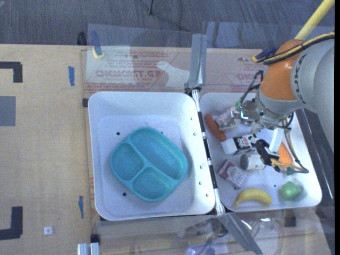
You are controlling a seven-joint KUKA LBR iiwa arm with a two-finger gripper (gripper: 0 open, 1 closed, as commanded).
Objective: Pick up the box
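The box [239, 143], small and white with black and red print, lies in the right bin [311, 187], near its middle. My gripper [232, 118] hangs over the back left part of that bin, just above and to the left of the box, beside a red sausage [215, 127]. Nothing can be seen held in it.
Also in the right bin are a red-and-white packet [232, 173], a small pale can [251, 161], a banana [253, 196], a green fruit [290, 190] and an orange carrot [286, 155]. In the left bin [101, 116] sits a teal divided plate [149, 163].
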